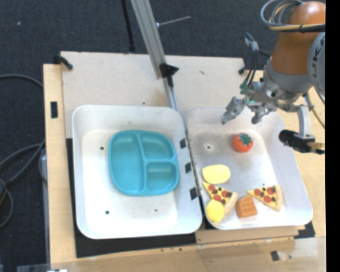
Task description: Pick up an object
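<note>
On the left side of the tabletop [119,78] we see the left bin [85,208], and in its middle lies a blue divided plate [143,163] with three compartments. A slanted metal pole [150,33] stands at the far edge between the two bins; its top is cut off by the frame.

In the right bin [289,180] the things lie mostly along the near edge. Near the left wall there is a yellow oval piece [216,174], and below it a pizza slice [220,196] that touches a second yellow piece [215,211] at the near left corner; we cannot tell what these yellow pieces are. Next come a small orange-brown piece [247,207], hard to make out, and another pizza slice [267,196] just beside it. A red tomato [243,143] sits alone nearer the far edge.

The claw [245,111] hangs over the far edge of the right bin, above the tomato and apart from it. Its two fingers stand spread, with nothing between them. The arm [294,44] is partly cut off at the right.
</note>
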